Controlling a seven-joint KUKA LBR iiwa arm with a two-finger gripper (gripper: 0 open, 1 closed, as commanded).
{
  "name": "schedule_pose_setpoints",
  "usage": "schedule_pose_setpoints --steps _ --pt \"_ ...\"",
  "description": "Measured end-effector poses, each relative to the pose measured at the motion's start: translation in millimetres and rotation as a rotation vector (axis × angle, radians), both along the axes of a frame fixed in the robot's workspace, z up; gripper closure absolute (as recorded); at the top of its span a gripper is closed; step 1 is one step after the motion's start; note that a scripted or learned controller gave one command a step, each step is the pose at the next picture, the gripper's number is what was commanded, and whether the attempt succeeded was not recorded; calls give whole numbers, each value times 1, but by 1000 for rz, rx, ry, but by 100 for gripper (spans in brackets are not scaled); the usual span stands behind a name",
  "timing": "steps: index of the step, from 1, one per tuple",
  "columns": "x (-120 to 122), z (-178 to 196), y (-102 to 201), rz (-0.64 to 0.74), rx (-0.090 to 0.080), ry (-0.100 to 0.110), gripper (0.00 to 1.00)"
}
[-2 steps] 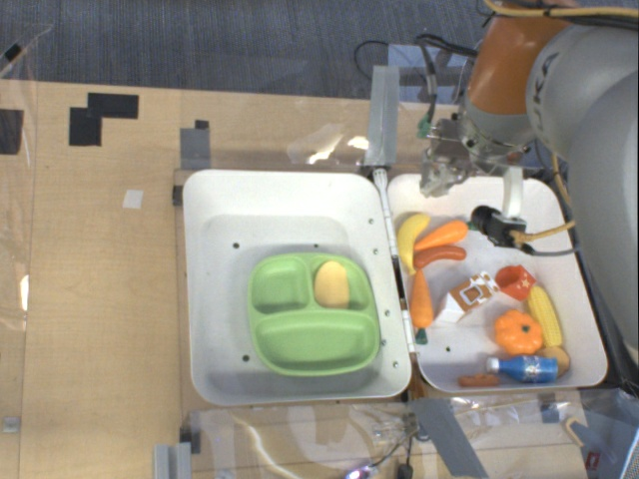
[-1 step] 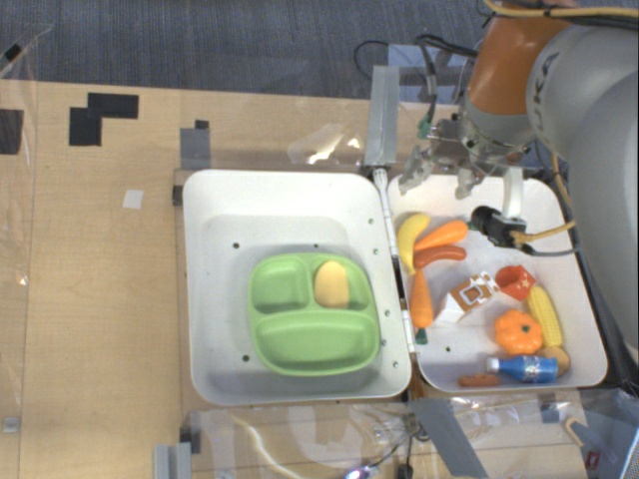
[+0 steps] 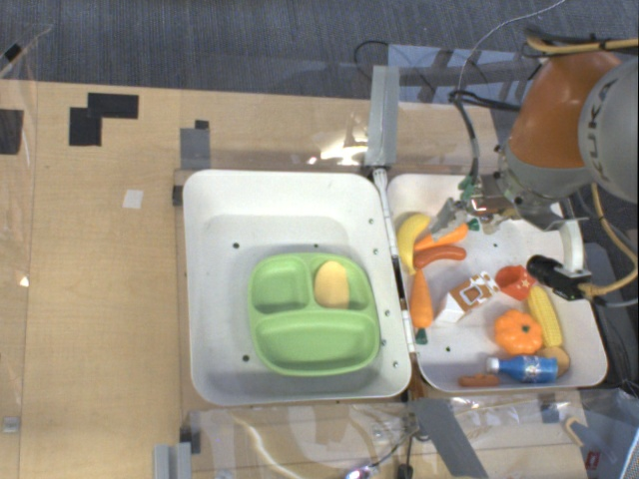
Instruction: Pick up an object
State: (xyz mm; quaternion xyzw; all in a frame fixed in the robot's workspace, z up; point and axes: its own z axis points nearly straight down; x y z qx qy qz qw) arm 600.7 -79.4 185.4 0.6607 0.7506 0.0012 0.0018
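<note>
blue bottle (image 3: 526, 369) lies crosswise; gripper (image 3: 446, 218) seemingly touches orange carrot (image 3: 440, 238).

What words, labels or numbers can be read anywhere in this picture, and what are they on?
"KU": dark letters, cut off at the picture's edge, on the grey arm.
Small card in the right bin: print too small to read.
Blue bottle: label too blurred to read.

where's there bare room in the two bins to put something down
Left bin: bare floor around the green divided tray, widest above it and to its left. Right bin: crowded with toy food; bare patches below the carrot and at the top near the gripper.
</note>
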Motion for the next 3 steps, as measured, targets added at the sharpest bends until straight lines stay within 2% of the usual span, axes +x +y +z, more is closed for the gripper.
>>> schedule_pose_setpoints --steps 1,2,3 --pt "5 0 32 8 1 -1 0" --pt "14 -95 -26 35 0 -3 0" --pt "23 -96 -46 63 -1 -8 0"
